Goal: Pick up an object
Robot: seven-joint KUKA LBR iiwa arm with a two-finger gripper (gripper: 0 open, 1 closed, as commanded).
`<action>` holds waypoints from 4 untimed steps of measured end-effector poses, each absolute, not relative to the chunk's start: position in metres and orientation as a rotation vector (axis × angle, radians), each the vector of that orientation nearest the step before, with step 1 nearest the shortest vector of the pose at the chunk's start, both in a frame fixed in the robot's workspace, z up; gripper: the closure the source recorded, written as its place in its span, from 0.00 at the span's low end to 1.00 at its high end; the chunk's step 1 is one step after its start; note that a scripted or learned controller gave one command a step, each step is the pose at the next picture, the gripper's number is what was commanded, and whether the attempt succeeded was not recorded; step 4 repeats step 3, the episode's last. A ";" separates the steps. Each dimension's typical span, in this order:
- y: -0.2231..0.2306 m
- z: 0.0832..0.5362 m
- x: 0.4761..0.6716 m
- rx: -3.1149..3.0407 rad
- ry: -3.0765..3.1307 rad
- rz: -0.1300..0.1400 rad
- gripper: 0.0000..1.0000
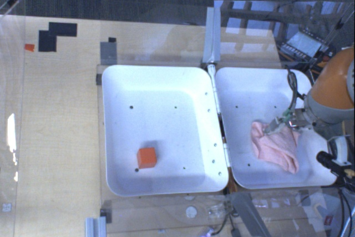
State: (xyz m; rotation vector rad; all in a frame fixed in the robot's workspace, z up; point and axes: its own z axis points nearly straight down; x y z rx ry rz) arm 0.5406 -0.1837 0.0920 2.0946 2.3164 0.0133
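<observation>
The arm is reaching in from the right, and its gripper [277, 126] is sitting low at the top edge of the pink cloth [273, 145] in the right bin [244, 83], probably because that raised, bunched edge gives something to pinch. Whether the pincer is wide or narrow, I cannot tell. The cloth is lying crumpled toward the bin's near right. An orange block [147, 157] is resting in the left bin [155, 86], well apart.

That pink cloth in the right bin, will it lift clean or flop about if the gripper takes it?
The pink cloth lies crumpled in folds, so it is likely soft and will probably drape and stretch out rather than lift as one piece. It looks thin, so probably light. The gripper sits at its upper edge; a pinch there may catch only one layer.
</observation>
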 end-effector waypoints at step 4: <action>-0.107 0.167 0.617 2.287 2.143 0.010 1.00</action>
